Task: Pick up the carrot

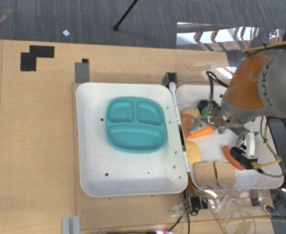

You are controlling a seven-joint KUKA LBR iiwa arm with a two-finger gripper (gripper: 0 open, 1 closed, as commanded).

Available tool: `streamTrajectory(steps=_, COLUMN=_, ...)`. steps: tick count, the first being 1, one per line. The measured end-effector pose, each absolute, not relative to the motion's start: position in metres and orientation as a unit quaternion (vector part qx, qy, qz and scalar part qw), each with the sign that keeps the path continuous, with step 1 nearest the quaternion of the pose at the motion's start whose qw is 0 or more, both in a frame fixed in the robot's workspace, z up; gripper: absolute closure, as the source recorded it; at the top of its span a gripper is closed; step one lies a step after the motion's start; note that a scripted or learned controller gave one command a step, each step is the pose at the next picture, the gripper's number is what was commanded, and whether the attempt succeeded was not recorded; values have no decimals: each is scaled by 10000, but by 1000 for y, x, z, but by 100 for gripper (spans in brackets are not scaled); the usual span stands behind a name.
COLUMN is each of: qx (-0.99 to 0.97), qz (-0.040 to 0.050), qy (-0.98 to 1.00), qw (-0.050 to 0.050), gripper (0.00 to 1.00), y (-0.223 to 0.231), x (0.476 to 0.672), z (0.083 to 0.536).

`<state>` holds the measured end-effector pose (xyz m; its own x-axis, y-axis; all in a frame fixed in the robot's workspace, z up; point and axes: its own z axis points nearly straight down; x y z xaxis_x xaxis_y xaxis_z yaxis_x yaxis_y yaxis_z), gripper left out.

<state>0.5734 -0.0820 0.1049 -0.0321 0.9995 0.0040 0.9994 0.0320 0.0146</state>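
The carrot (199, 132) is a small orange stick lying at a slant in the left part of the right bin (267, 179). My gripper (209, 120) hangs low over the bin, right above the carrot's upper right end and seemingly touching it. The grey arm with its orange band (245, 89) comes in from the right and hides the bin's upper right part. The gripper's own body hides how it meets the carrot.
A teal divided plate (135, 124) lies in the left bin (94, 174). Around the carrot are a tan pastry (189, 114), a yellow round piece (194, 152), two bread rolls (214, 173) and a red-orange item (232, 157).
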Motion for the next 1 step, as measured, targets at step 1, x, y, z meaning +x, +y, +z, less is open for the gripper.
streamTrajectory(steps=1, qx=7010, qz=32, qy=7132, qw=18, gripper=0, y=-104, x=587, z=88)
